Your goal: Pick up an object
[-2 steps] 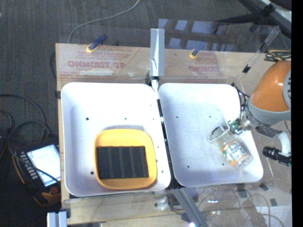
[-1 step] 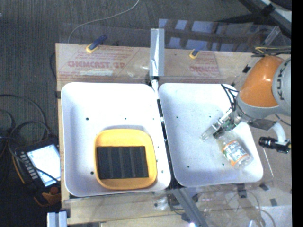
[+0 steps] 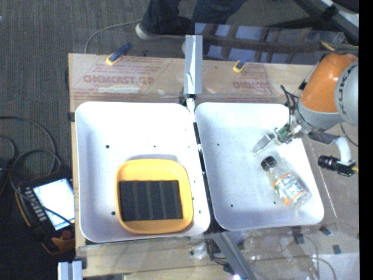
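Observation:
A small clear plastic bottle (image 3: 287, 184) with a black cap and an orange label lies on its side in the right bin (image 3: 233, 156), near that bin's front right corner. Its cap points toward the back left. My gripper (image 3: 264, 143) reaches in from the right and hangs over the right bin, a short way behind the bottle's cap and apart from it. A yellow rounded square tray (image 3: 155, 198) with a dark ribbed inset lies in the front half of the left bin (image 3: 116, 127).
The two bins meet at a raised divider (image 3: 198, 156) in the middle. The arm's orange band (image 3: 326, 86) and grey wrist stand over the right bin's back right corner. A cardboard sheet (image 3: 134, 77) lies behind the bins. Cables and a tablet (image 3: 52, 200) lie on the floor at left.

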You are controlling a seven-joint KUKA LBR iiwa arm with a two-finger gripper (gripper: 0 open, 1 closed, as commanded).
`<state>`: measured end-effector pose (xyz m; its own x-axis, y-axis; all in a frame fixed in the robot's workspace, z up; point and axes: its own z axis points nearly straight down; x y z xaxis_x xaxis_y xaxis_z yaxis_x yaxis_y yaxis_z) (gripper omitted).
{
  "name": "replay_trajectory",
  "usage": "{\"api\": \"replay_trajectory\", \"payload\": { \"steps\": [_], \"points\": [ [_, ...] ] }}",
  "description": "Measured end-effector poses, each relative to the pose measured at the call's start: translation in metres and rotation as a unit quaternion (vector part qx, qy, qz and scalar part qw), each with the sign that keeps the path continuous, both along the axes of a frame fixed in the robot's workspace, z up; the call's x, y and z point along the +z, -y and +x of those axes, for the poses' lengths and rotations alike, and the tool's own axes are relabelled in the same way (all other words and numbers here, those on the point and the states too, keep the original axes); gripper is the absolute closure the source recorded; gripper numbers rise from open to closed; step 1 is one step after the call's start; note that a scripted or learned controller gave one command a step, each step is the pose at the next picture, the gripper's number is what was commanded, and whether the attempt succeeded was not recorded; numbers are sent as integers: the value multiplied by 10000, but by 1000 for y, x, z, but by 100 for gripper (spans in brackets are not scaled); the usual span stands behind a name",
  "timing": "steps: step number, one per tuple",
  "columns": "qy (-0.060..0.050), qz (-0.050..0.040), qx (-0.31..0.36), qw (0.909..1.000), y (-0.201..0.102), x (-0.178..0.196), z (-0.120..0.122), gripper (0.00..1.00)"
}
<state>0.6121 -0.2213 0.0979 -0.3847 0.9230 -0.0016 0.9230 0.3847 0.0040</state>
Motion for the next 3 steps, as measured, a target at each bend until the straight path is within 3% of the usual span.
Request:
{"api": "replay_trajectory", "payload": {
  "steps": [1, 2, 3],
  "points": [
    [67, -19, -255, 9997, -6, -5, -49, 0],
    [91, -15, -249, 9996, -7, 5, -47, 100],
    [49, -19, -64, 10000, -12, -4, -36, 100]
  ]
}}
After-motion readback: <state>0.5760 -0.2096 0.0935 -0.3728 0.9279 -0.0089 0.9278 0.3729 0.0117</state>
